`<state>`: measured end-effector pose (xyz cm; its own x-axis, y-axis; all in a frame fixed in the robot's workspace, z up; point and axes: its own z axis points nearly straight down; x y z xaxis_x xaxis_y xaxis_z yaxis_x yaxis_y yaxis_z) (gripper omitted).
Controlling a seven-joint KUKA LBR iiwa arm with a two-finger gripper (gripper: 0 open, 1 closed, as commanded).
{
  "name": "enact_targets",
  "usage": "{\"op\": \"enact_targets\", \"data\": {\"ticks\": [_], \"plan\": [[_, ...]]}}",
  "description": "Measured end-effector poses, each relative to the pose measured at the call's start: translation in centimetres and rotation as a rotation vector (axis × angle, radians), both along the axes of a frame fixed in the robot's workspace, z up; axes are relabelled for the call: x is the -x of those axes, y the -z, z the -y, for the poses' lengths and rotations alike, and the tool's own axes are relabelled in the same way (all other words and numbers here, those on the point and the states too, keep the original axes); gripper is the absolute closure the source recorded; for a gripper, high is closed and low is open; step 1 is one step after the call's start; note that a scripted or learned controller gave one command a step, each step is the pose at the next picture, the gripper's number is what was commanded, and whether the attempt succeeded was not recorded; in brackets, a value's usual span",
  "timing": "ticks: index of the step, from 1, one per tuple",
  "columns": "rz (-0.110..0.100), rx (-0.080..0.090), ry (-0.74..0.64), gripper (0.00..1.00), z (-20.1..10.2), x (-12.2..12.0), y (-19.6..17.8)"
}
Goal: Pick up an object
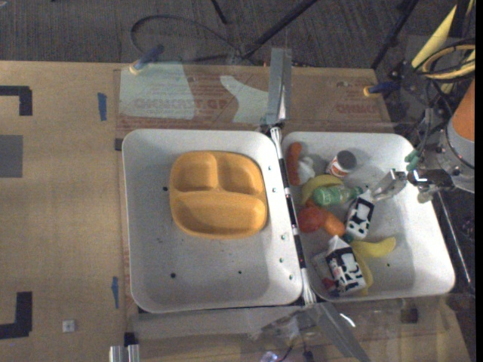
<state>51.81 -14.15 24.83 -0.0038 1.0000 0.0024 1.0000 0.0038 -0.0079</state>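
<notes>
Several small items crowded the right bin [423, 240]; nearest lay a black-and-white carton [346, 268], its long axis slanting up-left, and a yellow banana [375, 248] pointing right. Farther back stood a second carton [360, 217], tilted, nearly upright. Beyond it the gripper [390, 185] hovered, seemingly holding nothing; whether it was parted or closed I cannot tell. A good grasp probably meant descending squarely across that carton's narrow side.
</notes>
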Motion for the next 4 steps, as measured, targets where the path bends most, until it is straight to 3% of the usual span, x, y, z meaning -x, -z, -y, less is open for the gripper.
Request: {"op": "enact_targets", "data": {"ticks": [1,2,3,4], "plan": [[0.000,-0.003,-0.270,0.00,-2.2,3.0,0.3],[0.002,-0.003,-0.405,0.00,-1.3,3.8,7.2],[0.006,0.002,-0.221,0.00,-3.1,3.7,3.2],[0.008,0.001,-0.469,0.00,-0.8,3.6,-1.0]]}}
